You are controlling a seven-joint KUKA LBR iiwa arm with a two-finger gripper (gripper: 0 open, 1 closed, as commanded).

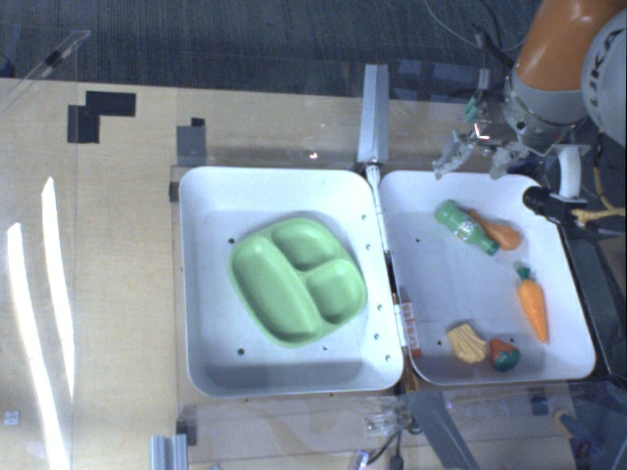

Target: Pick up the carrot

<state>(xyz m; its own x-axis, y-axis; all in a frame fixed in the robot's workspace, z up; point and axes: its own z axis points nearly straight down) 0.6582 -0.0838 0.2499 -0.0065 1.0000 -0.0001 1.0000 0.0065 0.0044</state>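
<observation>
The carrot (532, 305), orange with a green top, lies near the right wall of the right bin (421, 262), its tip pointing toward the front. My gripper (470, 158) hangs above the back rim of that bin, well behind and to the left of the carrot. Its two fingers (449, 155) are spread apart with nothing between them.
A green bottle (465, 227) lies in the right bin beside an orange piece (500, 232). A yellow ridged item (467, 342) and a red-and-green one (504, 353) rest at the bin's front. The left bin (201, 262) holds a green divided plate (296, 280).
</observation>
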